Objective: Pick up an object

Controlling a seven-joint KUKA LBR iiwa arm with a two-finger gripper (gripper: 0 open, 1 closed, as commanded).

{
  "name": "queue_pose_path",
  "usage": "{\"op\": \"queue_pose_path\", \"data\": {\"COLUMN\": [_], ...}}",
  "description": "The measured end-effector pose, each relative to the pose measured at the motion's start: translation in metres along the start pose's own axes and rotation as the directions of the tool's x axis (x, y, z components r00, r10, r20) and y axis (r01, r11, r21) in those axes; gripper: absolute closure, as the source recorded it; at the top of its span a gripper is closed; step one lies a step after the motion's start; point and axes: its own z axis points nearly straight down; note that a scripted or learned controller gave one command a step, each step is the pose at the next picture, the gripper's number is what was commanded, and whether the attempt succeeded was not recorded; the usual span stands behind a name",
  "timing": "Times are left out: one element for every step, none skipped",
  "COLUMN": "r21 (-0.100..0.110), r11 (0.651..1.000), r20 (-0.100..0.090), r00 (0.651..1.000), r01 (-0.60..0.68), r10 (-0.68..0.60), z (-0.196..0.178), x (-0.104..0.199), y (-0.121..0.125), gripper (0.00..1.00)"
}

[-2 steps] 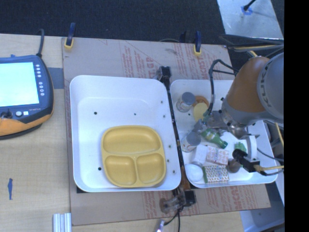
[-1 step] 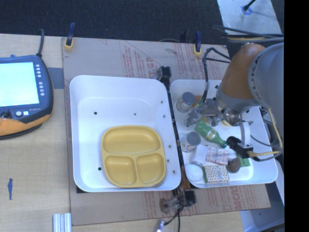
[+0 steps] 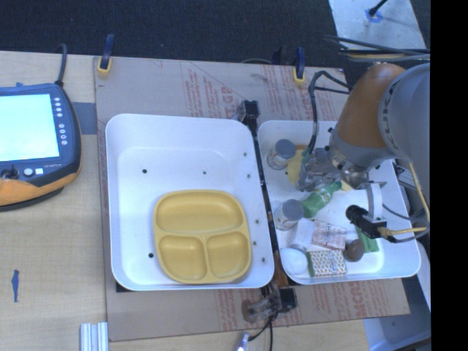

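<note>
My gripper (image 3: 316, 174) hangs low over the upper middle of the right bin (image 3: 398, 273), under the grey arm with its orange band (image 3: 365, 115). Right below it lies a green bottle-shaped thing (image 3: 320, 197), tilted, its upper end close to the gripper; I cannot tell whether they touch. A yellow thing (image 3: 295, 169) lies just left of the gripper, partly hidden by it. Two grey round caps sit nearby, one (image 3: 284, 151) at the upper left and another (image 3: 292, 209) lower down.
At the right bin's front lie a white round thing (image 3: 295, 260), a patterned box (image 3: 327, 263), a pale packet (image 3: 326, 234) and a brown lump (image 3: 354, 249). The left bin (image 3: 124, 196) holds a yellow divided plate (image 3: 201, 214). A tablet (image 3: 33, 134) lies far left.
</note>
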Motion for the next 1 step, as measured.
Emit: {"op": "queue_pose_path", "data": {"r21": [0.000], "r11": [1.000], "r20": [0.000], "r00": [1.000], "r01": [0.000], "r10": [0.000], "z": [0.0001], "x": [0.0000], "y": [-0.0001], "gripper": [0.00]}}
